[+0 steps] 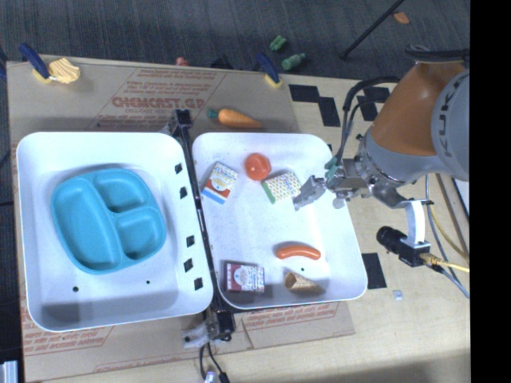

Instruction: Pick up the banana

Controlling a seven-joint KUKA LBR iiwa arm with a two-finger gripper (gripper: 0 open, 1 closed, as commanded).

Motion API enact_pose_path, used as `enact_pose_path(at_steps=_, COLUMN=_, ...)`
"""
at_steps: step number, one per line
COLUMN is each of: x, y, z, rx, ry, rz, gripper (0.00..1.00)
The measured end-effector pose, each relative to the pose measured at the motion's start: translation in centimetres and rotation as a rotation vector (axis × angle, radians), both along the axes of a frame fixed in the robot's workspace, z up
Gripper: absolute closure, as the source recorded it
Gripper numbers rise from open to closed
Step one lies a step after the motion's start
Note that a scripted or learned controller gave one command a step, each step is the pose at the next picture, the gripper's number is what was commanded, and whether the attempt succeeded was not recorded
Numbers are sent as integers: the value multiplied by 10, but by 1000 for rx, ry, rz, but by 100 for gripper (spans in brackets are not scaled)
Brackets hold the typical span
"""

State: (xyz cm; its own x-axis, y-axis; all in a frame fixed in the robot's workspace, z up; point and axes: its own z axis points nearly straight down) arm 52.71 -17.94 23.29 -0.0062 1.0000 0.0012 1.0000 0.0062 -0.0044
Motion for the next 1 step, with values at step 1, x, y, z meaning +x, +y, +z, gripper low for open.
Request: enact_pose_path(at_steps=1, x=48, y=70, z=-141, rx=0, ry=0, rz=-83, gripper=0)
